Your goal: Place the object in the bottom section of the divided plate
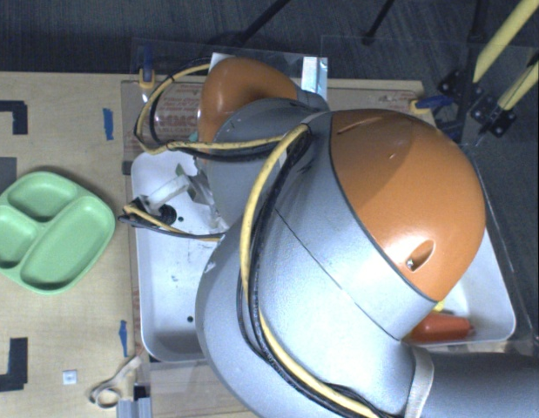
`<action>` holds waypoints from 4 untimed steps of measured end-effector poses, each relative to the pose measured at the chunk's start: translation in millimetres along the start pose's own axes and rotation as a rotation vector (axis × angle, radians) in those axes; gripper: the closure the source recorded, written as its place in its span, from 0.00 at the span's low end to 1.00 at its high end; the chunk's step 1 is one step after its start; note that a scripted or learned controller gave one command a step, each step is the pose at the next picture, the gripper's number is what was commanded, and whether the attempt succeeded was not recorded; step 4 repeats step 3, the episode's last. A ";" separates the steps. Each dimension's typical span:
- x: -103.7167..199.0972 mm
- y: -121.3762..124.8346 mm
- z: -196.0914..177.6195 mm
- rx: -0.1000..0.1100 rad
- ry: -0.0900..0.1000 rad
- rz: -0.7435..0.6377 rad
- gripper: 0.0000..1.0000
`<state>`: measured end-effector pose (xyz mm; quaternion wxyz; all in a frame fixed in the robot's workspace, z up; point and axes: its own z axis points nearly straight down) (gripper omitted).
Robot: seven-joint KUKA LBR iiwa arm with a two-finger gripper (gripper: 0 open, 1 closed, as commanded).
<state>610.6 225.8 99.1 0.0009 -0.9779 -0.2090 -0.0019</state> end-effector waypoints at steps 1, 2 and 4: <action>0.3 -0.5 -9.9 0.001 -0.001 -0.001 1.00; 0.6 -0.2 -19.9 0.002 -0.001 -0.001 1.00; 10.7 10.1 -45.5 0.000 -0.007 -0.137 1.00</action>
